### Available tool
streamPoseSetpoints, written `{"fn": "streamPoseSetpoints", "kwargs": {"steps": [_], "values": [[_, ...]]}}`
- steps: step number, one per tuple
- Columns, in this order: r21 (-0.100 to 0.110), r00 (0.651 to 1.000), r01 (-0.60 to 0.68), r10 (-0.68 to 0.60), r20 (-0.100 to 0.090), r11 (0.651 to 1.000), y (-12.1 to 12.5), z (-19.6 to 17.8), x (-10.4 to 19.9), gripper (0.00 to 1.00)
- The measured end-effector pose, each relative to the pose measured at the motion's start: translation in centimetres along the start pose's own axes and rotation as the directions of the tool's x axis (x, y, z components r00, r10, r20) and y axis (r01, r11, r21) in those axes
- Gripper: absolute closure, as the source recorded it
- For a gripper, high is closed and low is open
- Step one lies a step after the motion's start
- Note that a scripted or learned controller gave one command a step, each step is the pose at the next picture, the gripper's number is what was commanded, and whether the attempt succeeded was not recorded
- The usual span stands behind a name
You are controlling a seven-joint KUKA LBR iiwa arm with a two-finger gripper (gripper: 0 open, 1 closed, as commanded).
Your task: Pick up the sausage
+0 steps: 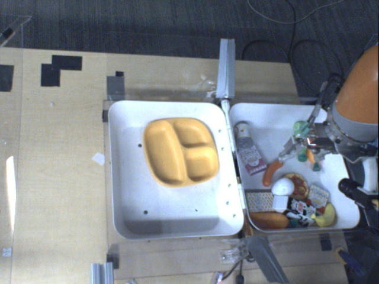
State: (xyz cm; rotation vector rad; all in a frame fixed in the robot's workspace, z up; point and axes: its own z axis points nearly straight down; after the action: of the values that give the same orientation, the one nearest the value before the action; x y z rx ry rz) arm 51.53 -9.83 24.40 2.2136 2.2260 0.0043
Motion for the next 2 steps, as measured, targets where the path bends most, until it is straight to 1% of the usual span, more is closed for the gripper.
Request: {"fn": "streamPoseSetpoints", "kwargs": {"steps": [1,2], "values": [[0.001,0.999,0.046,-0.046,0.000,0.999,1.9,11.0,0.5,0.00],[-0.013,1.000,-0.022,0.022,-0.004,1.000,3.0,15.0,0.2,0.00]]}}
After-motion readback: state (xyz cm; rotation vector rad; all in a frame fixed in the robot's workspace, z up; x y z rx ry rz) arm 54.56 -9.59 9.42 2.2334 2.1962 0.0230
